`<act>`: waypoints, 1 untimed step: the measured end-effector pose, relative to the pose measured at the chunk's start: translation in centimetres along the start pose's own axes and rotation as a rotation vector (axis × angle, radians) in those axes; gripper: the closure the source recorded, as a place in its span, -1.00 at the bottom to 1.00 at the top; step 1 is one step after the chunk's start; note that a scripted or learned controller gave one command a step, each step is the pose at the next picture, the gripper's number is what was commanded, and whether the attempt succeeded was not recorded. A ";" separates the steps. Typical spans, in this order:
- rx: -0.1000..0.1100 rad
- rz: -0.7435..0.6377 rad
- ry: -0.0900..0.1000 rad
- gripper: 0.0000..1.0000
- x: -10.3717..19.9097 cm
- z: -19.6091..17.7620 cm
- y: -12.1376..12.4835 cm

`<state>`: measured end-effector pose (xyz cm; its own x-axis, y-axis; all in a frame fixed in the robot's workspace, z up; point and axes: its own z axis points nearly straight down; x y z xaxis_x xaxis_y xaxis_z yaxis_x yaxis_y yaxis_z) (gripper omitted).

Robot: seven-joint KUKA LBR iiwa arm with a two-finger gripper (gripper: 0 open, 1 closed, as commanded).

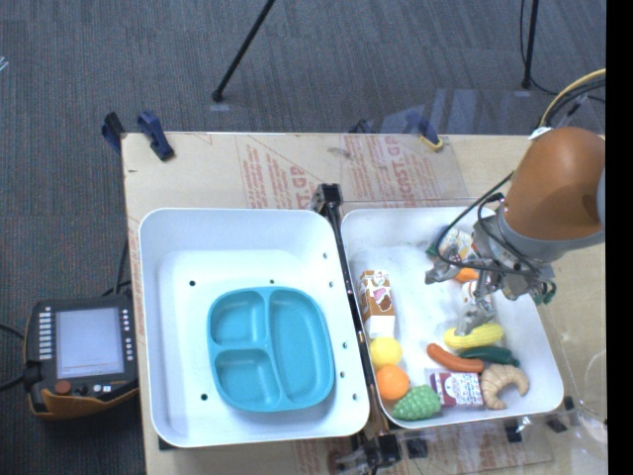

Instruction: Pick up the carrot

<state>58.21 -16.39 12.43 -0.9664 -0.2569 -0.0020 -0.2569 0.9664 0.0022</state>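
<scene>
The carrot [454, 357] lies in the right bin [396, 228] near its front, an orange-red stick with a dark green leafy end [492, 355] pointing right. My gripper [481, 310] hangs below the orange wrist band [557, 181], just above a yellow corn cob [474, 337]. It sits a little behind the carrot, with the corn between them. Nothing of the carrot is lifted; it rests on the bin floor. A small orange bit [467, 274] shows beside the wrist, and I cannot tell what it is.
Around the carrot lie a croissant [504, 381], a red-labelled packet [456, 389], green grapes [418, 403], an orange [393, 381], a lemon [385, 351] and a small carton [377, 298]. The left bin [168, 236] holds a blue divided plate [269, 349]. A tablet [87, 349] sits off the bench at left.
</scene>
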 end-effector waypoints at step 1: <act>-0.001 0.122 -0.001 -1.00 -3.5 3.7 -3.7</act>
<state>62.59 -19.09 8.72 -0.9906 -0.1370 -0.0024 -0.1370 0.9906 0.0031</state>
